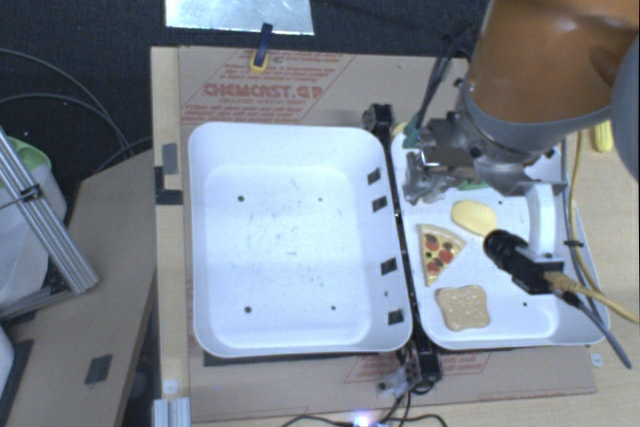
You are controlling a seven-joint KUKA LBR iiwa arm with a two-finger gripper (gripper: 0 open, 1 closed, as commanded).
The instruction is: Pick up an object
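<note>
Cardboard-lined surface, right bin [515, 323]: the pizza slice [440, 253] lies just below the hand [425, 185] in view, crust nearest; the hand's state cannot be told.

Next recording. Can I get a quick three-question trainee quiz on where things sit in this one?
1. True or false: the pizza slice lies in the right bin.
2. Which piece lies nearest the view's bottom edge? A) yellow oval piece B) tan biscuit-like piece C) pizza slice
3. Fill in: the gripper hangs over the ___ bin.
Key: 1 true; 2 B; 3 right.
</note>
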